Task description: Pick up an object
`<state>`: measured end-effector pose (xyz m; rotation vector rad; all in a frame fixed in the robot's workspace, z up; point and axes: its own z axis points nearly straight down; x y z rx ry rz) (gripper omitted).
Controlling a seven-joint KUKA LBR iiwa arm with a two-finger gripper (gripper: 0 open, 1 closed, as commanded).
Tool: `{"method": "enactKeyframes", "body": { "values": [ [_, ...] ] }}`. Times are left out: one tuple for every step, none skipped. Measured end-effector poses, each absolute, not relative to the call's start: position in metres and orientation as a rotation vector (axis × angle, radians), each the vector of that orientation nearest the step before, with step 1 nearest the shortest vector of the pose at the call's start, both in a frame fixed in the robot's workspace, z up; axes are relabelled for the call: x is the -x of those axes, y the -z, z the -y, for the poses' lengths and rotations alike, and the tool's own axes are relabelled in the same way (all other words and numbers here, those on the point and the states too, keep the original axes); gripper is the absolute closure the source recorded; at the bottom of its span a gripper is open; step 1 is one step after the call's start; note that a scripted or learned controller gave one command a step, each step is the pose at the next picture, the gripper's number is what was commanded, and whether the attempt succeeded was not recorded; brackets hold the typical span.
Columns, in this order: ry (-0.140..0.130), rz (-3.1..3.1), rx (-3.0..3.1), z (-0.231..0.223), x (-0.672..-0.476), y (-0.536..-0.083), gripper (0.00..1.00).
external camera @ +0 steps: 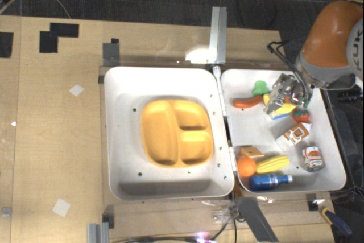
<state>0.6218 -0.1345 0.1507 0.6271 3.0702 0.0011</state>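
Hand over the toy pile

The hand (282, 98), grip unclear, should drop straight onto one toy (282, 111), not several.

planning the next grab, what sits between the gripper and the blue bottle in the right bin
In the camera view, between the gripper and the blue bottle lie a small brown-and-white carton and, lower, a yellow corn cob.

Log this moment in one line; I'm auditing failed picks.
hand: low in right bin | over toy pile | yellow tray: left bin
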Motion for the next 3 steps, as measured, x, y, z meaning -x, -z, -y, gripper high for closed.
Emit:
{"method": "enactKeyframes", "body": {
  "values": [
    [-0.002,-3.061,-0.617,0.133,-0.625,-0.164,1.0],
    [-0.003,-3.053,-0.61,0.133,-0.627,-0.178,1.0],
    [-0.005,-2.869,-1.266,0.081,-0.621,-0.16,1.0]
  ]
}}
